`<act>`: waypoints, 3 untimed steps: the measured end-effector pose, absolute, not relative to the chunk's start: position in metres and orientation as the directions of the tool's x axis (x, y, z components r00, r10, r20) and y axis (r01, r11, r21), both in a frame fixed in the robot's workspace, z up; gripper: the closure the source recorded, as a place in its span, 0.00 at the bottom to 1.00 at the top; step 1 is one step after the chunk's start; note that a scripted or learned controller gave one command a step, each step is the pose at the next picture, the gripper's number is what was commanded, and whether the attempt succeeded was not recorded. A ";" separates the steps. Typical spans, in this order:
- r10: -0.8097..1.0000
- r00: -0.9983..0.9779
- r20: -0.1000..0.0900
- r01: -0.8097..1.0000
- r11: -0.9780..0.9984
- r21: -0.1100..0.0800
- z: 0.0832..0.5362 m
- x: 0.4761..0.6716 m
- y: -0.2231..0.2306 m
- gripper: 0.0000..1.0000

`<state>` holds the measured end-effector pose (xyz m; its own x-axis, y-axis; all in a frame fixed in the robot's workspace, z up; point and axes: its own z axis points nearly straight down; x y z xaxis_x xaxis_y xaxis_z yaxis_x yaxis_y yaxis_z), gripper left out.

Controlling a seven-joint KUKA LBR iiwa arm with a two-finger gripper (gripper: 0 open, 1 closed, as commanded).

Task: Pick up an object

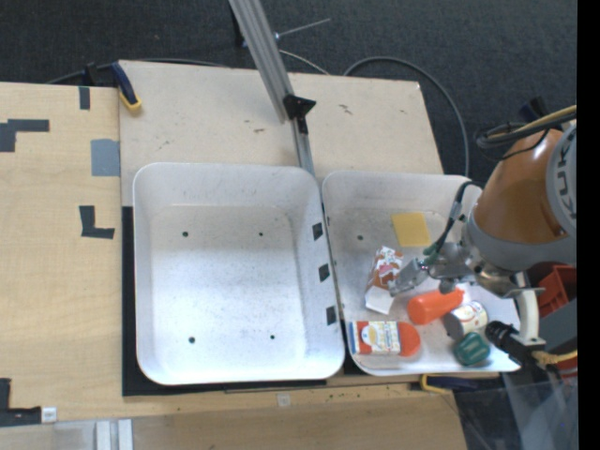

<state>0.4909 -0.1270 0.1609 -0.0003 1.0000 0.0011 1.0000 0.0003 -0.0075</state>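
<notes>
gripper low in the right bin, among a cluster of small packaged things

the metal gripper (410,275) sits beside a crinkled red-and-white packet (385,270); whether its fingers are spread or closed cannot be told. just right lies a smooth orange cylinder (435,306), then a white-capped bottle (466,319) and a green block (472,349). a flat red-and-white pouch (386,337) lies near the front wall, a yellow square (411,229) farther back. the right bin (356,200) is speckled white plastic with rounded corners, like the left bin (225,270).
</notes>
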 end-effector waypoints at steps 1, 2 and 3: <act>1.000 0.000 -0.006 1.000 0.000 0.010 0.121 0.491 -0.133 0.00; 1.000 -0.001 0.000 1.000 0.001 -0.003 0.088 0.491 -0.132 0.00; 1.000 -0.002 0.001 1.000 0.002 -0.003 0.099 0.491 -0.131 1.00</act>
<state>0.4905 -0.1314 0.0988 -0.0020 1.0000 0.0011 1.0000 0.0020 -0.0031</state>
